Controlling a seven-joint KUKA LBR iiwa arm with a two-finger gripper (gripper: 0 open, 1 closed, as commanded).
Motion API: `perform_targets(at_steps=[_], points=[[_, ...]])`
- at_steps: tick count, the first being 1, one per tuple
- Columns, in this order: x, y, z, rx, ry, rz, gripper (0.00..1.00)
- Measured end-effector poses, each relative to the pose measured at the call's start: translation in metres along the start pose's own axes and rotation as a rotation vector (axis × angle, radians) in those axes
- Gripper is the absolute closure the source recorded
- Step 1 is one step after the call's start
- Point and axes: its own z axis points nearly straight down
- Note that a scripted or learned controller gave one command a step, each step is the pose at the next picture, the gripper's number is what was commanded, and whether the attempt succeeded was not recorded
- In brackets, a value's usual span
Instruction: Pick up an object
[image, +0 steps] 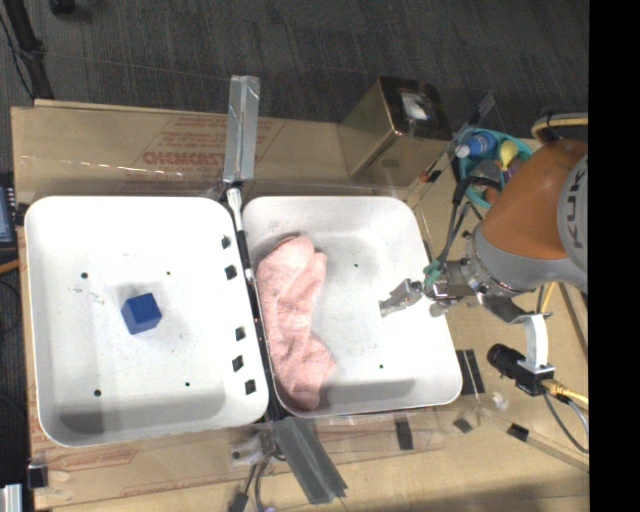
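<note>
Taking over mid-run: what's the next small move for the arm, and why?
Probably shift the gripper toward the pink cloth in the same right bin, then lower. The gripper sits over bare bin floor, apart from the cloth. The blue cube lies in the far bin.

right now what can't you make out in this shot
- Claw: small in the camera view, over the right bin; I can't tell its state or whether it touches the floor.
- Pink cloth: folded against the bin's left wall, so anything beneath is hidden.
- Blue cube in the left bin: too small to show markings.
- Arm: cut off by the frame's right side.
</note>
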Motion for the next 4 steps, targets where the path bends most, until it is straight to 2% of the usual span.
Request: perform_targets(at_steps=[1, 2, 3, 4], points=[[0.054, 0.068, 0.063, 0.001, -0.001, -0.044, 0.00], [0.086, 0.157, 0.117, -0.003, -0.001, -0.106, 0.00], [0.103, 0.160, 0.117, -0.003, -0.002, -0.068, 0.00], [0.068, 0.147, 0.117, -0.002, -0.001, -0.122, 0.00]])
